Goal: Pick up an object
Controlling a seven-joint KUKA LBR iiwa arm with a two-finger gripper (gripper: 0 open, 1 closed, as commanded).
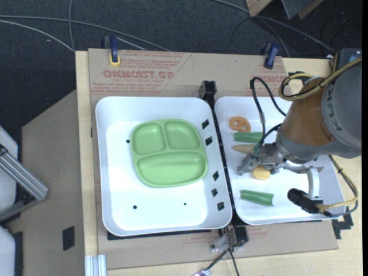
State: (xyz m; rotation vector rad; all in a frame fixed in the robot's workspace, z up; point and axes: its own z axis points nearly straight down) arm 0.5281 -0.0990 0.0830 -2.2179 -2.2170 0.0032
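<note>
The right bin (287,214) holds several small toy foods. An orange pretzel (239,123) lies near its far left corner, with a green pod (248,137) just in front of it and a tan piece (244,149) below that. A yellow piece (261,173) lies mid-bin, and a second green pod (257,197) rests near the front. My gripper (253,162) hangs low over the bin's left half, between the tan piece and the yellow piece and right beside both. Nothing is seen held in it.
The left bin (115,206) holds a green divided plate (169,153). A black divider with clips (214,154) runs between the bins. The arm's grey body and orange band (313,125) cover the right bin's far right part. Cables loop by the wrist.
</note>
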